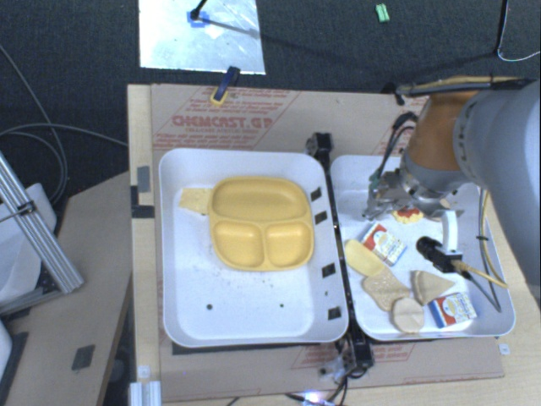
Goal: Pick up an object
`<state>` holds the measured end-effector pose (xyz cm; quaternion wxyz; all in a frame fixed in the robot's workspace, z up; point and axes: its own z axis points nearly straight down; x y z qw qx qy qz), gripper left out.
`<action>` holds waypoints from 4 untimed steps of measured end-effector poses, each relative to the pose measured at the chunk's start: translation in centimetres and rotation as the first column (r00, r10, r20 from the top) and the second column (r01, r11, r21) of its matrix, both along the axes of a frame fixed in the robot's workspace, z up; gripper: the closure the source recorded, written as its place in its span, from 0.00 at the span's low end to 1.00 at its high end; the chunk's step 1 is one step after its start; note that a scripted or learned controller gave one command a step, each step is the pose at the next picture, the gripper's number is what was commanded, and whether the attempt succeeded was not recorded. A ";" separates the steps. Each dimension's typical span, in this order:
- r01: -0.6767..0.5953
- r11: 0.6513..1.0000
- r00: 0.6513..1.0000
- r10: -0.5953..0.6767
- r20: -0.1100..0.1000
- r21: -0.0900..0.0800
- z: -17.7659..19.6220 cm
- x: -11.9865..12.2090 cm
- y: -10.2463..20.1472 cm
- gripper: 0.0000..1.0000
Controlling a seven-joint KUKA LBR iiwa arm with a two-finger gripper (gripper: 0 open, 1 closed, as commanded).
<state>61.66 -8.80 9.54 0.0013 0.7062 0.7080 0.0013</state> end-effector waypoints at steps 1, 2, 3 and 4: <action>0.000 1.000 1.000 0.000 -0.001 0.000 -0.1 0.0 0.0 0.00; 0.001 1.000 1.000 -0.001 -0.005 0.000 -1.2 -2.5 -0.6 0.00; 0.001 1.000 1.000 -0.001 0.000 0.000 0.0 -2.4 -0.6 1.00; 0.000 1.000 1.000 0.000 -0.001 0.000 -0.1 -2.4 -0.6 0.00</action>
